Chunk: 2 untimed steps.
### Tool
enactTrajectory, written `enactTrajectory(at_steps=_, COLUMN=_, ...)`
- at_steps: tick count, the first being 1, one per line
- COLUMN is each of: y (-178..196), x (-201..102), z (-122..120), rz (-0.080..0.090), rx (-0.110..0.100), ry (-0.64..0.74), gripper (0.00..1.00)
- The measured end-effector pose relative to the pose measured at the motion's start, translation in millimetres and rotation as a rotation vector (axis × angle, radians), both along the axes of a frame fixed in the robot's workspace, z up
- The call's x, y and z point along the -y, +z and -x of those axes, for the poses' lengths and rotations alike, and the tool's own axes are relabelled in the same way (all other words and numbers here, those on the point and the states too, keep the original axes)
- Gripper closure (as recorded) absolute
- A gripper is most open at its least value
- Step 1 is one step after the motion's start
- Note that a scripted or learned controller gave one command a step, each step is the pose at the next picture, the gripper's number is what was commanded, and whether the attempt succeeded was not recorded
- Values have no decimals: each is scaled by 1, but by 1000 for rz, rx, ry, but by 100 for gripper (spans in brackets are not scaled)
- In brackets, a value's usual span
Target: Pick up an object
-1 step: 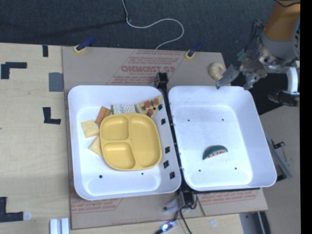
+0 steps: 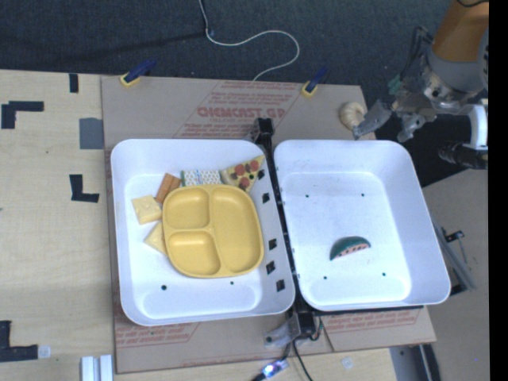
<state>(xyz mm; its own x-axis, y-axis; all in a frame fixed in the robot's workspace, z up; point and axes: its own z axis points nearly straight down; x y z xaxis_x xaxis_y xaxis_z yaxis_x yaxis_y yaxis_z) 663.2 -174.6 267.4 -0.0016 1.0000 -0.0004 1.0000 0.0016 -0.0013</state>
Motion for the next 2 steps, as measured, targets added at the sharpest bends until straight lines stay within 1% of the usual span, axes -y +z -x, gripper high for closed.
enactTrajectory(at_steps=1, y=-51, x=-5, z=-9, rz=0, rx=-4, ry=1, gripper=0)
enactTrajectory(at_steps=2, y=-110, x=0, z=0, rz=0, rx=-7, ry=0, gripper=0)
